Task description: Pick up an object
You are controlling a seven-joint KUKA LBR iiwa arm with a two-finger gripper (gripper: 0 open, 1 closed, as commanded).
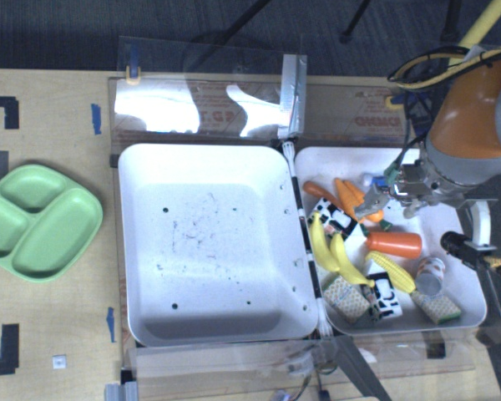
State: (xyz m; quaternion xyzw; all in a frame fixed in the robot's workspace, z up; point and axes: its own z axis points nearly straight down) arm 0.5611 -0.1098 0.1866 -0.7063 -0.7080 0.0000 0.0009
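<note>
The bench (50, 107) is seen to bear two shallow white bins side by side: the left bin (209, 241), whose floor carries only faint scuffs, and the right bin (468, 307), where all the loose items are gathered. To the far left a green divided plate (40, 220) is set apart from both. The arm (472, 124) is reached in over the upper right of the right bin, and the gripper (382, 197) is held low above the pile's upper part, just beside an orange carrot-like piece (348, 195). Whether the claw is wide or narrow cannot be told, since its tips are lost in the clutter, and nothing is seen clamped in it. In the pile a yellow banana (332, 253) is laid along the bin's left wall, a red-orange cylinder (394, 242) is placed near the middle, a checkered sponge (346, 297) is lodged at the lower left, and a small black-and-white block (385, 297) is touching it. The task is judged to be at the approach: no object is lifted yet, and the closing and the raising are left.
</note>
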